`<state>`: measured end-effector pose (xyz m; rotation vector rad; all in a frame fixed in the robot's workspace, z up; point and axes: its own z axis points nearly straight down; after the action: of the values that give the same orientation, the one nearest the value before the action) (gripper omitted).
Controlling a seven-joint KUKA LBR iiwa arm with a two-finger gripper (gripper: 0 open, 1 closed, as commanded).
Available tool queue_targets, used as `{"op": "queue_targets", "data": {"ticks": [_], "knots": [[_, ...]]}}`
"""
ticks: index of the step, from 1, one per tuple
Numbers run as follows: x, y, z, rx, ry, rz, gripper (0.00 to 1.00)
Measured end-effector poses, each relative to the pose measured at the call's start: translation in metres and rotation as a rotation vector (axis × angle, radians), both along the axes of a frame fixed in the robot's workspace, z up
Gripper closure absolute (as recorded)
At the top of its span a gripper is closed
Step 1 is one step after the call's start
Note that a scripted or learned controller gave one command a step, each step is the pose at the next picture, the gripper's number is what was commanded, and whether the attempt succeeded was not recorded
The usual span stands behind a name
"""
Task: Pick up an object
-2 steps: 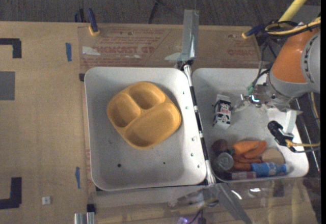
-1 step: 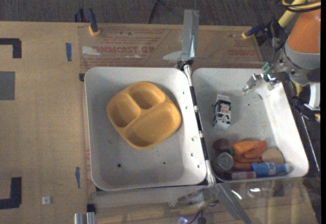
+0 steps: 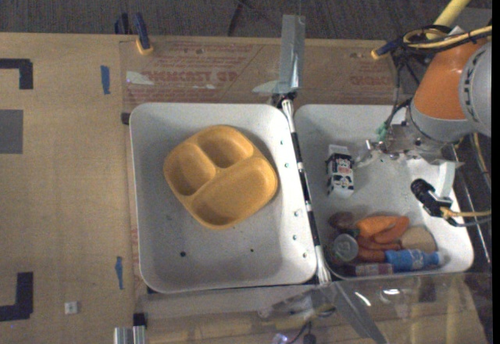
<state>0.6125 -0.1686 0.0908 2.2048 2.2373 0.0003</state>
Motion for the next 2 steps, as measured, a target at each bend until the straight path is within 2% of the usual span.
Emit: {"op": "queue_targets", "data": {"ticks": [1, 2], "knots": [[0.019, -0.027, 0.006, 0.012, -0.001, -0.159, 0.00], [0.019, -0.041, 0.026, 0.006, -0.005, -0.373, 0.00]]}}
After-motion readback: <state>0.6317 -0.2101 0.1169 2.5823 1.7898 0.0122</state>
